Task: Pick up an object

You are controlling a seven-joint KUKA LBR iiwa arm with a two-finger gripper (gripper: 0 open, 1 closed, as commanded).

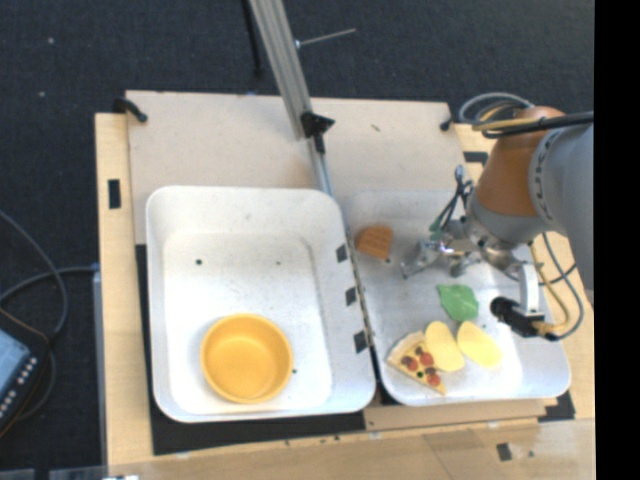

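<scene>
My gripper [418, 260] hangs low over the middle of the right bin [400, 208], reaching in from the right under the orange-banded wrist. A small brown round object [375, 241] lies just to its left, apart from it. A green leaf-shaped piece [459, 301] lies below and to the right of the gripper. Near the bin's front edge rest two pale yellow pieces [478, 345] and a pizza slice [415, 362] with red dots. Nothing shows in the gripper's grasp.
The left bin [170, 218] holds a yellow bowl [246, 357] at its front. A slanted metal pole [285, 58] rises from the back between the bins. Cables [556, 298] loop at the arm's right side.
</scene>
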